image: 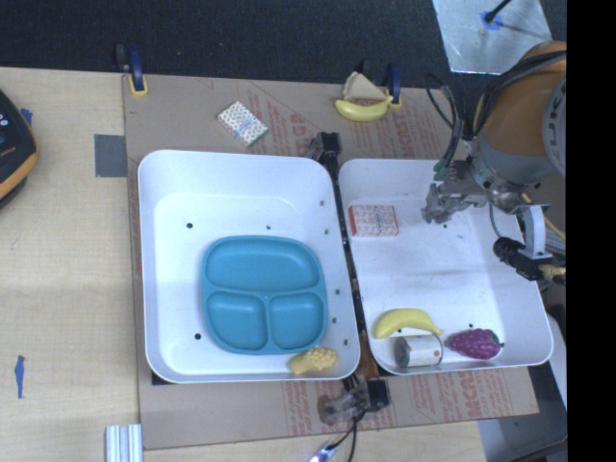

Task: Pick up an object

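My gripper [441, 208] hangs over the back of the right bin [452, 268], with nothing visible between its fingers. A small orange-and-white box [372, 220] lies to its left near the bin's back left corner. Along the front of that bin lie a yellow banana [405, 321], a small grey can [418, 350] and a purple bunch of grapes [474, 343]. The left bin [173, 191] holds a blue divided plate [263, 292] and a yellow toy [314, 360] at its front edge.
Behind the bins on the brown board lie a patterned packet [242, 122] and another banana-like toy [363, 104]. A black clip [326, 146] sits between the bins at the back. A black and yellow device [12, 147] lies at the far left.
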### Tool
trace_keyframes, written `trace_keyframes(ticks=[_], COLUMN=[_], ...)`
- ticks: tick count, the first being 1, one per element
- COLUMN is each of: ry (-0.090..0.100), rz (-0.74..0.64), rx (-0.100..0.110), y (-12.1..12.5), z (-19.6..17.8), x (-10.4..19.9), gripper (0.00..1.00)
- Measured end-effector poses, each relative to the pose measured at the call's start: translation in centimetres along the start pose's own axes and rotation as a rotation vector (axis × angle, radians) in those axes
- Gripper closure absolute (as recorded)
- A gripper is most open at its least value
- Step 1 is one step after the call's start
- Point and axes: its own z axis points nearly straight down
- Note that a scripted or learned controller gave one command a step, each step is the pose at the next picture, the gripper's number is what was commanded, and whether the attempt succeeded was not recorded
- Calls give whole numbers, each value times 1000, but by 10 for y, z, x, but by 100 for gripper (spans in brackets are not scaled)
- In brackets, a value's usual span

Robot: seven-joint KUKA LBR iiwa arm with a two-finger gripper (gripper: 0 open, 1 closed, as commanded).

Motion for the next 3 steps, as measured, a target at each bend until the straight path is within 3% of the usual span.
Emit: trace_keyframes(ticks=[1,3], ry=[4,2], rz=[1,-4], rx=[-4,0], y=[24,24], z=[-40,-61], x=[87,85], gripper=[100,100])
